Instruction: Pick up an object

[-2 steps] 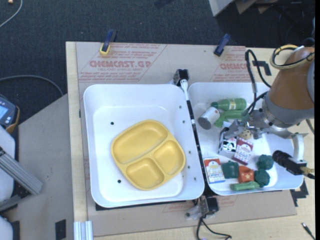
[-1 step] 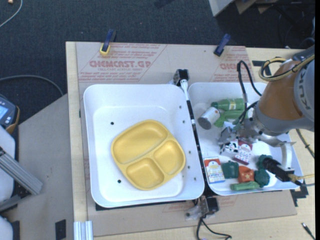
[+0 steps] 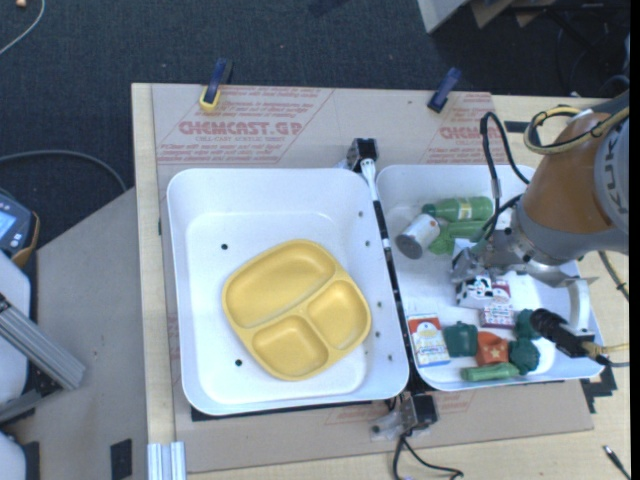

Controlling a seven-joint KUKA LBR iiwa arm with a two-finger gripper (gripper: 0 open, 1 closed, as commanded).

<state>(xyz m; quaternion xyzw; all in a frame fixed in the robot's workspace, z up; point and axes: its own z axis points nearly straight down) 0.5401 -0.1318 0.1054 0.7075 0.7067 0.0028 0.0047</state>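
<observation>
the grey arm (image 3: 575, 193) reaches in from the right, its orange band above the wrist uppermost. the wrist points down and leftward, and the gripper (image 3: 478, 268) sits low at the end of it.

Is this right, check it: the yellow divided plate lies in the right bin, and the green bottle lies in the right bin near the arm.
One thing is wrong. The camera view shows the yellow divided plate in the left bin, not the right. The green bottle does lie in the right bin, near the arm.
</observation>
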